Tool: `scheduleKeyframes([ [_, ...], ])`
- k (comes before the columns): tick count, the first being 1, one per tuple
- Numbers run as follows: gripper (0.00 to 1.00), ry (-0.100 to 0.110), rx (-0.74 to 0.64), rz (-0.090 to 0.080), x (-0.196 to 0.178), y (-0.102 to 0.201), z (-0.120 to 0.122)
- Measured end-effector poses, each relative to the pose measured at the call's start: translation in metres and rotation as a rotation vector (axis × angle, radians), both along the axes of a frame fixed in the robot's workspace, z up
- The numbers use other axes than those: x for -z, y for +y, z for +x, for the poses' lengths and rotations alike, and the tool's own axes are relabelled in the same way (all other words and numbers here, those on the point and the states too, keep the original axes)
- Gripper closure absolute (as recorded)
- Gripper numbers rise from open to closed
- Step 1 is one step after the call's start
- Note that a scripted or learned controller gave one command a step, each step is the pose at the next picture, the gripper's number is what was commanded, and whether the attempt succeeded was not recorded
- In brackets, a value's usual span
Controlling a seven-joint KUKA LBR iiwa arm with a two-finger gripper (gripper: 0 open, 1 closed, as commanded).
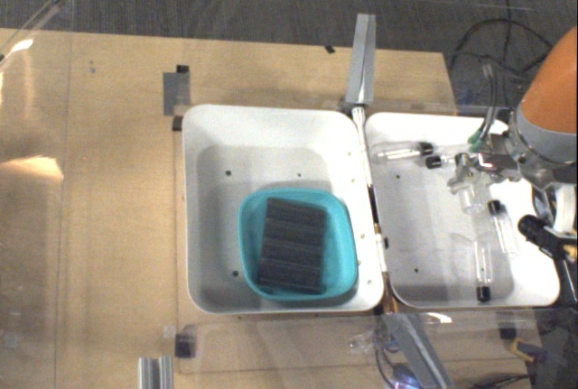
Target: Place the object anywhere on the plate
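Note:
A teal plate (339, 238) sits in the left bin (212, 198), toward its front right. A dark grey ridged block (292, 245) lies flat on the plate, inside its rim. My gripper (452, 208) hangs over the right bin (424, 261), well to the right of the plate. It is open, its clear fingers (485, 256) spread apart with nothing between them. The grey arm with its orange band (553, 94) comes in from the right edge.
A grey metal post (361, 62) stands behind the seam between the two bins. Cables (492, 44) loop at the back right. The bins rest on a wooden bench (90, 198), with small dark clamps near the left bin's corners.

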State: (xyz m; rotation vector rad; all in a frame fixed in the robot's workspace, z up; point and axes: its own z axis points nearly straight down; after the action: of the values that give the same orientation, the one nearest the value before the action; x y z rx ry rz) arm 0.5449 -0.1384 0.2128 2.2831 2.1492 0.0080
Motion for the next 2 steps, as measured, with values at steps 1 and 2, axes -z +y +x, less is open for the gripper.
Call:
scheduleKeyframes([
  [1,1.00,0.001,-0.214,-0.002,-0.013,0.061,0.025],
  [2,1.00,0.004,-0.271,0.000,0.028,0.179,-0.016],
])
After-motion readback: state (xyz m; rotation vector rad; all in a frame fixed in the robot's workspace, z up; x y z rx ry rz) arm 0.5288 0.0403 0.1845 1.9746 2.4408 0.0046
